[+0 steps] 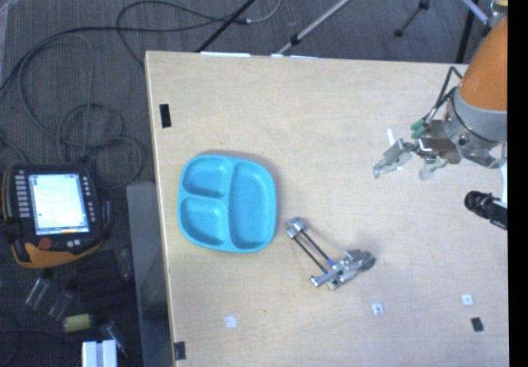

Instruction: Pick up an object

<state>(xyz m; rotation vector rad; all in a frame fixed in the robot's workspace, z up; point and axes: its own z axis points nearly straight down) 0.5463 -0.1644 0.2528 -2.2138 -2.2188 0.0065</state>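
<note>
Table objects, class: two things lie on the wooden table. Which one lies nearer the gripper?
The metal clamp tool lies nearer the gripper. It is silvery, thin and long, and sits to the right of the blue divided plate, which is farther left on the table.

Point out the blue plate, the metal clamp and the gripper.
plate (247,204): camera view, on the floor of its large right compartment.
clamp (318,254): camera view, on its twin bars, right of the plate.
gripper (404,161): camera view, midway between its fingertips, above the table.
</note>
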